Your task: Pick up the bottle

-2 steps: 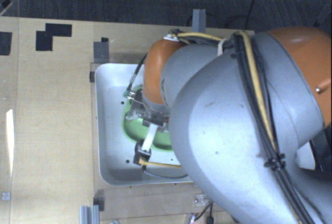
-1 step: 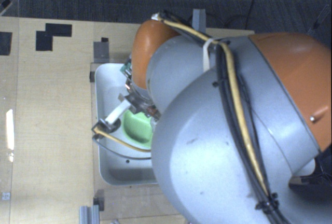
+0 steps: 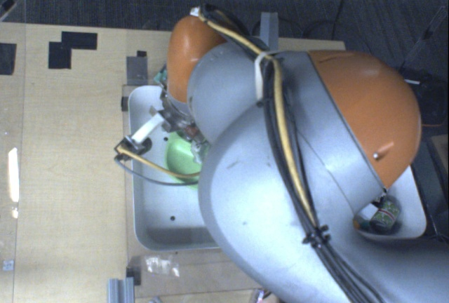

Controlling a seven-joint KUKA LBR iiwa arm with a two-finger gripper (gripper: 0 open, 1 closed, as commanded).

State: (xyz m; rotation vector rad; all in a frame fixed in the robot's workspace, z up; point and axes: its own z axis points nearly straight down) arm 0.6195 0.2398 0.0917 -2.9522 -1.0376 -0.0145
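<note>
My gripper (image 3: 177, 128) reaches down into the left bin (image 3: 151, 224), mostly hidden beneath the orange wrist band (image 3: 186, 56) and the grey arm. Right under it lies a light green rounded object (image 3: 181, 156), possibly the bottle; the arm covers its right side. Whether the gripper touches or holds it I cannot tell. A small dark object with a green label (image 3: 382, 214), perhaps also a bottle, lies in the right bin (image 3: 414, 224), in a gap under the arm.
A white bracket and black block (image 3: 137, 140) with a yellow cable loop stick out left of the wrist over the bin. The arm's bulk covers most of both bins. The wooden bench (image 3: 63, 175) lies to the left.
</note>
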